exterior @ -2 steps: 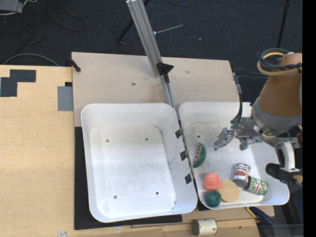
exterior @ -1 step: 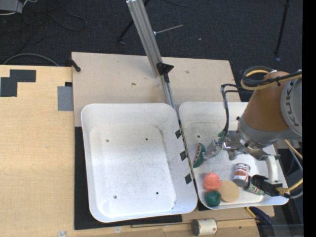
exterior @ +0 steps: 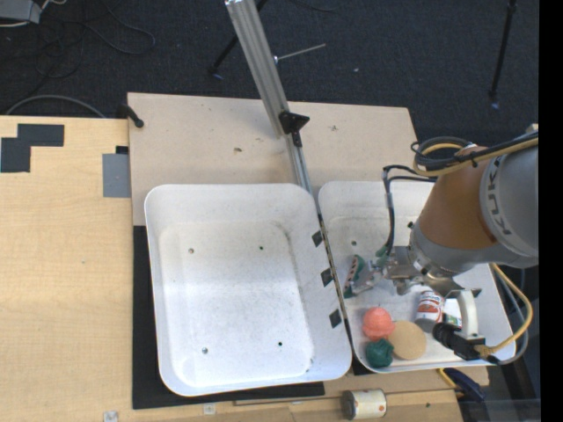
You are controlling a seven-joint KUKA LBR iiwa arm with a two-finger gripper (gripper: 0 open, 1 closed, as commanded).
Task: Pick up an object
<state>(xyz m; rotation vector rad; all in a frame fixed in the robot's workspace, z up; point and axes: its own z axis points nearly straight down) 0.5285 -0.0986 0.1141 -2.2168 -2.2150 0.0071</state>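
My gripper (exterior: 362,277) reaches down into the right bin (exterior: 352,209) near its left wall, below the grey and orange arm (exterior: 462,214). A small green, red and white thing (exterior: 354,271) lies right at the gripper's tip; whether it is held is unclear. Just below the gripper sit an orange-red ball (exterior: 377,322), a tan ball (exterior: 408,340) and a dark green lump (exterior: 380,353). A red and white can (exterior: 428,308) lies under the wrist, partly hidden by it.
The left bin (exterior: 167,227) lies beside the right one, joined by black clips (exterior: 326,276). A slanted metal rail (exterior: 264,69) rises behind the bins. A small cylinder (exterior: 365,403) rests on the bench in front.
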